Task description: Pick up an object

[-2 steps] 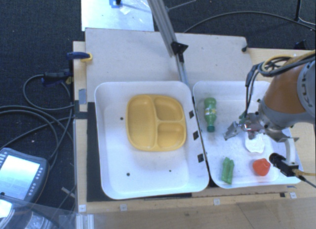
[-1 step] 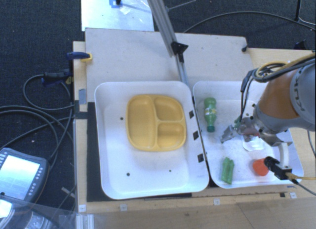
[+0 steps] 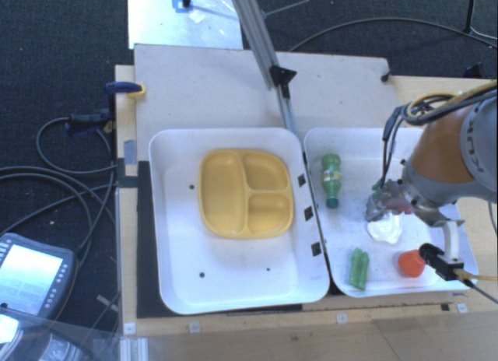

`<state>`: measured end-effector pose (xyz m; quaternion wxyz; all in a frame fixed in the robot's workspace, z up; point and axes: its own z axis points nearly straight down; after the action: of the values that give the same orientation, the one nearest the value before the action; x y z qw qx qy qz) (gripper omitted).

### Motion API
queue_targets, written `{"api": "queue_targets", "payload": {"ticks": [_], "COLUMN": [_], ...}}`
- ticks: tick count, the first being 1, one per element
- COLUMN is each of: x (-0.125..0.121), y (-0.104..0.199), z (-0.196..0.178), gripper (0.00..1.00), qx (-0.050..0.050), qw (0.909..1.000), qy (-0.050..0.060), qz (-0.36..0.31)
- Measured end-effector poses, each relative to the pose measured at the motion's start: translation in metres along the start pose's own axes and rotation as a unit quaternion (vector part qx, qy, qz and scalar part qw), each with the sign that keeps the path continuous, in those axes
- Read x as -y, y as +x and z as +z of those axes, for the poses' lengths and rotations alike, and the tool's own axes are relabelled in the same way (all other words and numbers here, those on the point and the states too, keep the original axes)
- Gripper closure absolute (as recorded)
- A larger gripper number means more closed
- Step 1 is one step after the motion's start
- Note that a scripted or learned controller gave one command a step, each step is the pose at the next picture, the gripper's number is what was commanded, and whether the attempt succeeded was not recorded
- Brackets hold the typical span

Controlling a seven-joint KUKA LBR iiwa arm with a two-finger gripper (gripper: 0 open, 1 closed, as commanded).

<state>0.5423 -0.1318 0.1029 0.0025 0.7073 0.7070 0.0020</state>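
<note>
One gripper [image 3: 380, 208] hangs low in the right bin [image 3: 354, 143], its opening impossible to judge, touching a white crumpled object [image 3: 386, 230] directly beneath it toward the bin's front edge; nothing visibly held.

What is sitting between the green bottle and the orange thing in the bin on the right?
In the camera view, a crumpled white object lies between the green bottle and the orange object, with the gripper right over its upper edge.
</note>
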Motion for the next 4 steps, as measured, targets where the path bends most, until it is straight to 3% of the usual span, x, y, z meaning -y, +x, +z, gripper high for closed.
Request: {"api": "queue_targets", "payload": {"ticks": [3,4], "x": [-0.022,-0.01], "y": [0.007,0.049], "z": [-0.144,-0.137], "gripper": [1.0,1.0], "qx": [0.0,-0.001], "qw": [1.0,1.0], "qy": [-0.001,0.003], "qz": [-0.004,-0.005]}}
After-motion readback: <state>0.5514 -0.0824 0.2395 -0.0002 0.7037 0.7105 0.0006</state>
